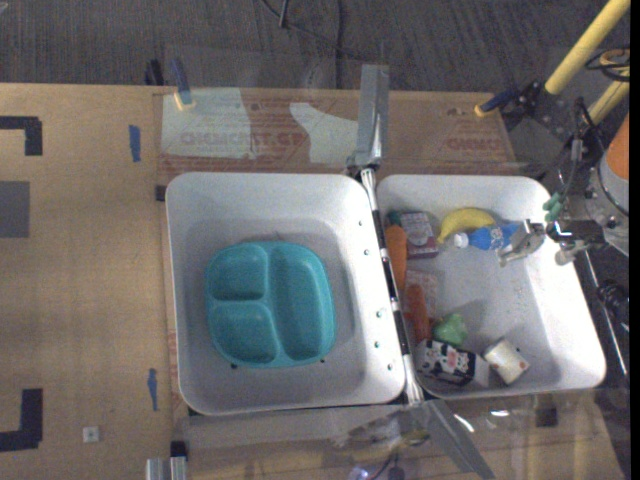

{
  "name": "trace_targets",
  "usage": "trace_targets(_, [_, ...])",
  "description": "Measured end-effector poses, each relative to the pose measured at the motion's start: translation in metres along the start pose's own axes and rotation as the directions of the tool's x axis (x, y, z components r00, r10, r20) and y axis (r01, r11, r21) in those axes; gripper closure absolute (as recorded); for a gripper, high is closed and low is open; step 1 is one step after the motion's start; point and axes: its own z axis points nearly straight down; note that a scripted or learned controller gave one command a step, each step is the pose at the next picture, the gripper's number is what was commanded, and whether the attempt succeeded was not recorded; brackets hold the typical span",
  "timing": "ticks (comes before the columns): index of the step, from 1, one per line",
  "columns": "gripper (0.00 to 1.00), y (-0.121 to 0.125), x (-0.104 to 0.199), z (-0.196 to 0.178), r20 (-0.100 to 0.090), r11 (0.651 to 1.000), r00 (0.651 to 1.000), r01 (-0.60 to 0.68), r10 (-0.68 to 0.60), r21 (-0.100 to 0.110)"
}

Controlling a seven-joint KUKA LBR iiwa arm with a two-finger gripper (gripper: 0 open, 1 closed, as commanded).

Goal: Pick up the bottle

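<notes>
Blue plastic bottle [490, 237] beside curved yellow banana [467, 222], smooth white bin [560, 318].

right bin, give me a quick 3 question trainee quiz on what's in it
1. True or false: the blue bottle lies beside the banana.
2. Which bin holds the teal divided plate? A left, B right.
3. Fill in: the tool is near the right bin's ____ edge.
Key: 1 true. 2 A. 3 right.
</notes>
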Motion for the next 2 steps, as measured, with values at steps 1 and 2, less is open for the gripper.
trace_targets(1, [0.0, 0.055, -0.062, 0.121, 0.0, 0.984, 0.984, -0.176, 0.176, 0.0])
trace_targets(2, [0.0, 0.046, -0.046, 0.106, 0.0, 1.0, 1.0, -0.019, 0.019, 0.0])
